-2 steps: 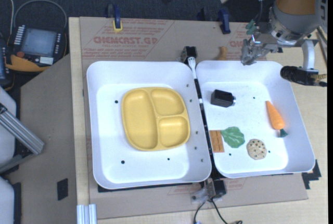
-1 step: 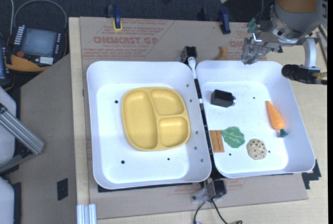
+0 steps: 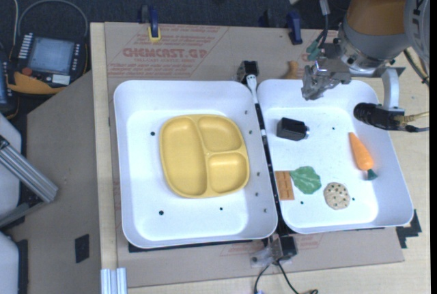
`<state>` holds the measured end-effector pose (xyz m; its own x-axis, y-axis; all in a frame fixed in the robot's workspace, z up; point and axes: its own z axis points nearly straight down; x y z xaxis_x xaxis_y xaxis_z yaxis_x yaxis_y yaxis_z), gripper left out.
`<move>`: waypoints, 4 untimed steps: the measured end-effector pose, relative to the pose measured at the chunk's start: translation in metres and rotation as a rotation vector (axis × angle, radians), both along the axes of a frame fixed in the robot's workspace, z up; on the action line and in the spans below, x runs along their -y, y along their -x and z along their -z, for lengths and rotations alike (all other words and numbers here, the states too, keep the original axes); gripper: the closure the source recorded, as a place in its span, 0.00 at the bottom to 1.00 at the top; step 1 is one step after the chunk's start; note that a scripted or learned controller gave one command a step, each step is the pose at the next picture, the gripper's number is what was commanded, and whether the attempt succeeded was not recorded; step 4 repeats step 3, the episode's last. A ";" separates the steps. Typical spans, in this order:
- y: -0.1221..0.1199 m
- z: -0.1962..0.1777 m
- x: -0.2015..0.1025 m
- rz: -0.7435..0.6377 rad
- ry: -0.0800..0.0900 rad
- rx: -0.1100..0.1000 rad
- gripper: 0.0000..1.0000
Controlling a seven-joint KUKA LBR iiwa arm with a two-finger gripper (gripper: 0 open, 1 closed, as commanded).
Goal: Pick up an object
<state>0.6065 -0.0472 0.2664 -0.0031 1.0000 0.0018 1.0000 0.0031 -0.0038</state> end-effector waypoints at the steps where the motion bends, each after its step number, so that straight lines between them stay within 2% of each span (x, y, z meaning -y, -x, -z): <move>1: 0.029 0.020 -0.045 -0.001 0.000 -0.002 1.00; 3: 0.099 0.029 -0.133 -0.002 0.000 -0.002 1.00; 4: 0.099 0.029 -0.133 -0.002 0.000 -0.002 1.00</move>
